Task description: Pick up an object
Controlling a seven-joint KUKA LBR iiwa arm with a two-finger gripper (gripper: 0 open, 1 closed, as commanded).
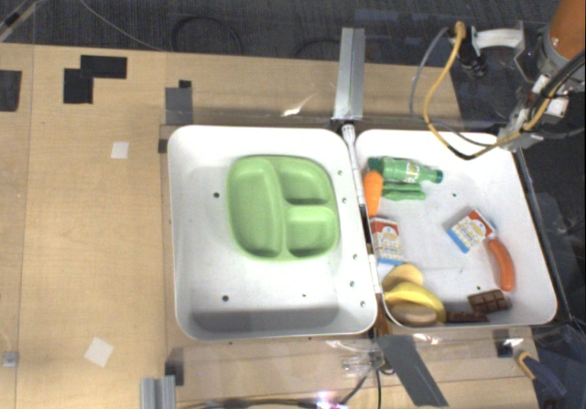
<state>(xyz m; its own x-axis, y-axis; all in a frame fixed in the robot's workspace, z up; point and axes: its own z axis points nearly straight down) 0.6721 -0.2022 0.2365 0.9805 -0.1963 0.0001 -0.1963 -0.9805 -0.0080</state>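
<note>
The right bin (526,215) holds several small items. A green bottle (403,171) lies at its back left with an orange carrot (373,189) beside it. A red-and-white carton (387,238) sits below the carrot, and a blue-and-white carton (471,231) lies mid-right. An orange-red sausage (501,264) lies by the right wall. A yellow banana (407,277) and a brown chocolate bar (485,304) are at the front. The arm's orange band (569,18) is at the top right, and my gripper (534,108) hangs over the bin's back right corner, above and apart from all items.
The left bin (197,306) holds a green divided plate (279,206). A metal post (348,78) stands behind the divider between the bins. Yellow and grey cables (449,96) loop behind the right bin.
</note>
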